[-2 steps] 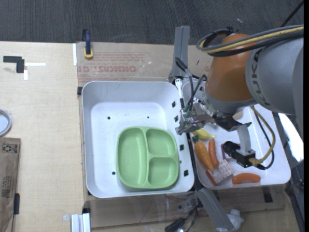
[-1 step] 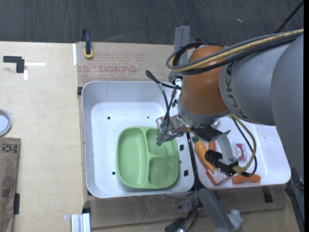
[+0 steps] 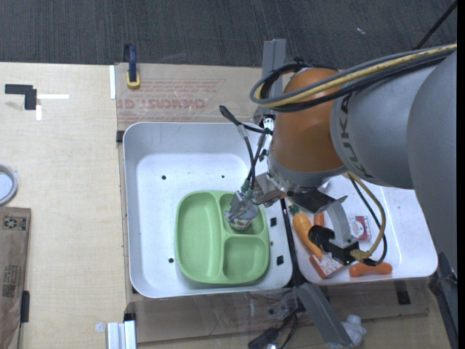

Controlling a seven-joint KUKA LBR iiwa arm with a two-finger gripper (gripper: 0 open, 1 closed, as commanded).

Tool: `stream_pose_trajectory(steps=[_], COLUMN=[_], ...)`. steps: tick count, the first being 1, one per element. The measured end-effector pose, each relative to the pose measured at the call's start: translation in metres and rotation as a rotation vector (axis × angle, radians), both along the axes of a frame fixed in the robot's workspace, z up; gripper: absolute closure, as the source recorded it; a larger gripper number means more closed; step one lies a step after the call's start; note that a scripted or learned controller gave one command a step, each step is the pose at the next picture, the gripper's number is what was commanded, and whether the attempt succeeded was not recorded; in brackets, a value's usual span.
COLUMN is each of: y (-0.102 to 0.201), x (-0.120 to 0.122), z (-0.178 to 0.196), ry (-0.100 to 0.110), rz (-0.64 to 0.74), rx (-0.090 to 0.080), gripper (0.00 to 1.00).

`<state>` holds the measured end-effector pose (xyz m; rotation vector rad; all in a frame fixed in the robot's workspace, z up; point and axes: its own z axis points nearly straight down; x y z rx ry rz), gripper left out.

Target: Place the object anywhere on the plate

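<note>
Two shallow white bins sit side by side on the pale wooden desk (image 3: 58, 158), and the risks are easiest read across them from the left. Far left on the desk lie a roll of tape (image 3: 4, 186) at the edge and a brown paper bag (image 3: 14, 257); both are well apart from the work and no hazard.

The left bin (image 3: 145, 195) holds the green plate (image 3: 218, 236), a divided tray with three compartments. The claw (image 3: 241, 214) hangs over the plate's upper right compartment, near the ridge between sections. Whether its tips are apart or together cannot be told, because the wrist and cables crowd that spot. A small greyish object (image 3: 240, 221) appears at the claw's tip, right at the plate; whether it is gripped or already lying there cannot be judged.

If it is let go on the ridge, it could likely roll or tip, though any compartment counts. If it clings to the claw, it might be lifted off again as the arm rises.

Further right, the right bin (image 3: 407, 264) holds an orange carrot-like toy (image 3: 304, 240), another orange piece (image 3: 369, 269) and a printed card (image 3: 359, 229). The bulky grey arm (image 3: 392, 122) passes close above them, and its loose cables could snag. Beyond the desk lies dark carpet (image 3: 218, 13).
</note>
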<state>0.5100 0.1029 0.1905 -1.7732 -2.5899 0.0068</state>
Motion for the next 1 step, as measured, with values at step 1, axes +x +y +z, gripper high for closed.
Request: stream_pose_trajectory(steps=[1], y=[-0.0201], x=[-0.0182], z=[0.0606], ry=[-0.002], rz=[-0.024], rx=[-0.001], gripper=[0.00])
